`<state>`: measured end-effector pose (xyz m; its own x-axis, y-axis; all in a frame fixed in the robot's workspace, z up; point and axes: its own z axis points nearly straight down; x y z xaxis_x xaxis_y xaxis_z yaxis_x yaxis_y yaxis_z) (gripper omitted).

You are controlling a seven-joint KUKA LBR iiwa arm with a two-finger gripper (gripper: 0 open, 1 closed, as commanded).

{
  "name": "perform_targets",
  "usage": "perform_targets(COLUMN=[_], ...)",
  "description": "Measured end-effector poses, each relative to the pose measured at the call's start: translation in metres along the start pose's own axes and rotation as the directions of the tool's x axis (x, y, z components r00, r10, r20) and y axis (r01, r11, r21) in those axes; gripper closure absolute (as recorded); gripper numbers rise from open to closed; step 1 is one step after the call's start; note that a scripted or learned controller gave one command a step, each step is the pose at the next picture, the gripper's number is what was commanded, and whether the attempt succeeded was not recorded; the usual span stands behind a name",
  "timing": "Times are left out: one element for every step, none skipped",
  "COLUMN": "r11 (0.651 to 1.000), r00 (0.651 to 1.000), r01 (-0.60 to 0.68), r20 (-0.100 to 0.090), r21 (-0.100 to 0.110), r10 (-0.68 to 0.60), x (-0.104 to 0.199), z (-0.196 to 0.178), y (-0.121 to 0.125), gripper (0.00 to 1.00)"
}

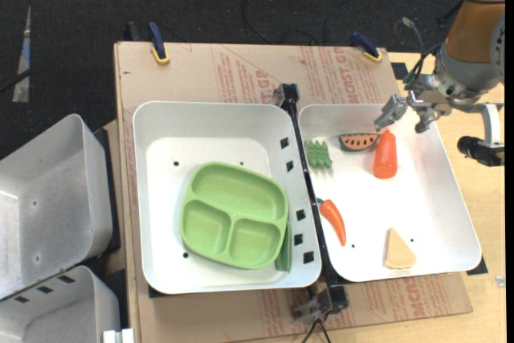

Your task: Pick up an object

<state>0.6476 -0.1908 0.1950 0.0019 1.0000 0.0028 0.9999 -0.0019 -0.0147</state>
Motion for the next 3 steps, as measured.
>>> perform_targets(r11=[1.0,1.0,1.0], r00=[1.0,1.0,1.0], r01=[0.003,0.006,0.006], r20=[0.003,0.002,0.002], r21=[-0.015,-0.01,-0.008], r10=[-0.003,-0.006,-0.006], x=[0.001,0.008,0.008], z=[-0.01,0.05,0.103], y=[0.003,0.009,0.009], gripper=[0.0,0.0,0.0])
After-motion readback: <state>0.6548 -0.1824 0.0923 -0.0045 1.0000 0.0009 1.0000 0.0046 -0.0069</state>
